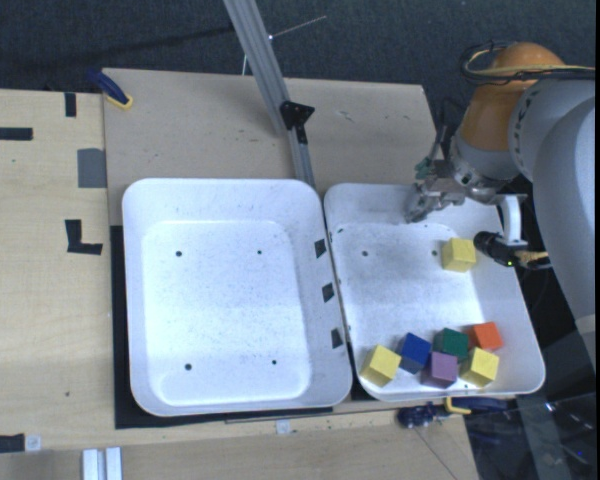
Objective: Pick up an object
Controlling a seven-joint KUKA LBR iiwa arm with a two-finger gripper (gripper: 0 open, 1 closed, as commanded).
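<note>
my gripper (423, 203) hangs over the far edge of the right bin (380, 213), close to that bin's back rim, with my grey arm and its orange band (490, 118) reaching in from the right. from this slant the fingertips are a small dark-and-silver blur, and i cannot tell whether they are apart or together; nothing shows clearly between them.

the nearest thing to me is a lone yellow cube (459, 254), sitting on the bin floor just beside and a little nearer the camera than my gripper, apart from it, not touching. it is a cube, so it has no real long axis; its faces sit slightly turned against the bin's edges.

the rest of the blocks crowd the near corner of the same bin, well apart from me: a yellow block (382, 365) at the left end, then a blue block (415, 351), a purple block (444, 368), a green block (451, 343) behind it, another yellow block (482, 367), and an orange block (487, 335) at the right. several of them touch or nearly touch.

the left bin (220, 288) lies beside it, their rims meeting in the middle.
</note>
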